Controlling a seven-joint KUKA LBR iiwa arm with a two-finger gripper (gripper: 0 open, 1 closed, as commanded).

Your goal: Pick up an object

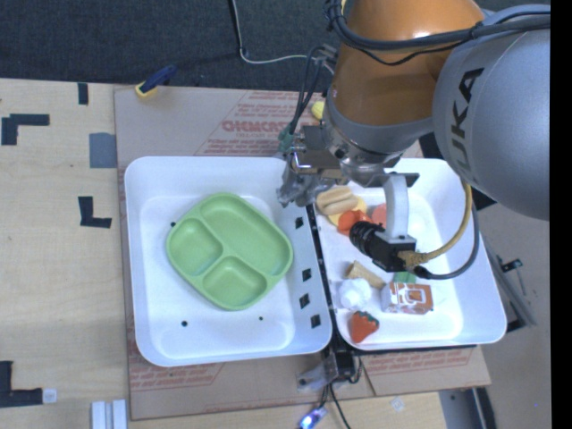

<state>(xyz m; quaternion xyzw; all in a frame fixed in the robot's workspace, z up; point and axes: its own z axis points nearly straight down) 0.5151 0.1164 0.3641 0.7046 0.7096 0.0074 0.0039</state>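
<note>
Over right bin [474, 320], we hang gripper [308, 184] above toy food pile: bread [335, 202], strawberry [362, 326], carton [409, 298]. Wrist hides grip state — can't tell. Green tray [230, 250] alone in left bin [147, 239], keeps targets clustered.

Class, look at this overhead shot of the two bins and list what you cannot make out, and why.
1. The pincer: camera view, it sits under the arm's wrist, so its state is unreadable.
2. Back of the right bin: camera view, covered by the arm's orange band and grey body.
3. Items beside the strawberry and small carton: camera view, partly hidden by the black cable fitting and too small to name.
</note>
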